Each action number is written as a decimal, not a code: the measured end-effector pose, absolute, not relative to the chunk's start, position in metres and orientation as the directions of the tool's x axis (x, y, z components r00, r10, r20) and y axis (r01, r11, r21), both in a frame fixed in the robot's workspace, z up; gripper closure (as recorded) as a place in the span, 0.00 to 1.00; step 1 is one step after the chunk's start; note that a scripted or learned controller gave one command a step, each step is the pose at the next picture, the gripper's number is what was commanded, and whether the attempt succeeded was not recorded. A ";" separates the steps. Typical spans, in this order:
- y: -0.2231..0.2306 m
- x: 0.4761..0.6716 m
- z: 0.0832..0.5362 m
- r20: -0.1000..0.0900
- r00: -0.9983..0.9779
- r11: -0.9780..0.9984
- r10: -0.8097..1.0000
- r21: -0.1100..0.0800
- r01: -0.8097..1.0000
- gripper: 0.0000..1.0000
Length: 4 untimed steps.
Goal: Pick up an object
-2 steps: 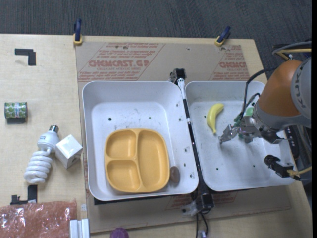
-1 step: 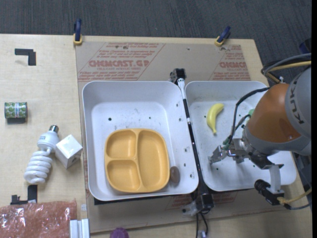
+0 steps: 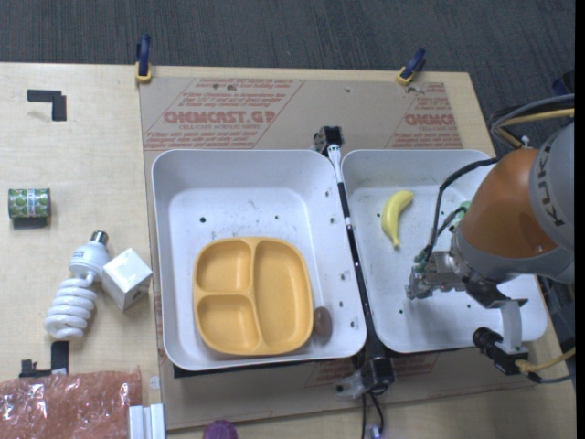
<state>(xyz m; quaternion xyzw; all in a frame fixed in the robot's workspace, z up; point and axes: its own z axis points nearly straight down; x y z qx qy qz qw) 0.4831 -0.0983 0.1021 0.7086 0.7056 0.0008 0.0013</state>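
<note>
A yellow banana point(image 3: 396, 214) lies in the right bin point(image 3: 384, 323), towards its far left part. My gripper point(image 3: 420, 284) hangs low over the same bin, below and to the right of the banana and apart from it. The grey arm with its orange band point(image 3: 503, 213) covers the bin's right half. A yellow three-part plate point(image 3: 253, 295) lies in the left bin point(image 3: 174, 245), and a small brown object point(image 3: 322, 322) rests against the plate's right edge.
On the bench left of the bins lie a spiral light bulb point(image 3: 75, 289), a white cube point(image 3: 126, 277), a green can point(image 3: 29, 204) and a pink mesh bag point(image 3: 64, 408). A black divider bar point(image 3: 343, 199) runs between the bins.
</note>
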 end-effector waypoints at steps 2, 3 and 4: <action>-0.094 0.535 0.092 0.000 0.000 0.000 1.000 0.001 1.000 0.00; -0.102 0.607 0.093 -0.001 -0.002 0.002 1.000 0.000 1.000 0.00; -0.097 0.546 0.092 0.000 0.001 -0.001 1.000 0.000 1.000 0.00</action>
